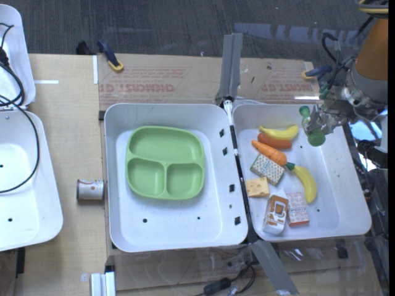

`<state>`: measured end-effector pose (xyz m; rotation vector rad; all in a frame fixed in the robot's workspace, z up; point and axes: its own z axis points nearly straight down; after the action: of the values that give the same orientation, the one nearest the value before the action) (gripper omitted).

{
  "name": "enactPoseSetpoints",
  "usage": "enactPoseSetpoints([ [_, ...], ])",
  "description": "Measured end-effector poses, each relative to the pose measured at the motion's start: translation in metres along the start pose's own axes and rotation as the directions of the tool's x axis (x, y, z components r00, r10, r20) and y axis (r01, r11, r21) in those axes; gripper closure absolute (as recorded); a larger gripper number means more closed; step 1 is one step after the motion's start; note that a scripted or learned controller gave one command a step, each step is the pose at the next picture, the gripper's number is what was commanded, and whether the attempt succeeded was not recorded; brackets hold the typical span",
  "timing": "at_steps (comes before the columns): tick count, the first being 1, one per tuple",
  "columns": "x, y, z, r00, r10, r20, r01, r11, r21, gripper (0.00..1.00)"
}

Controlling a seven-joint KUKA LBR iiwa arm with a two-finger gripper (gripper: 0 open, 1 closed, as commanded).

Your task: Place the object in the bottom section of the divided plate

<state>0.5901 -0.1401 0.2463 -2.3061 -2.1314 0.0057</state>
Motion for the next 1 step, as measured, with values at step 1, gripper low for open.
enactPoseSetpoints([
  [1,0.0712,0.0514,-0.0011,0.994,0.106,0.0,-0.106,0.994,0.0,1.0],
])
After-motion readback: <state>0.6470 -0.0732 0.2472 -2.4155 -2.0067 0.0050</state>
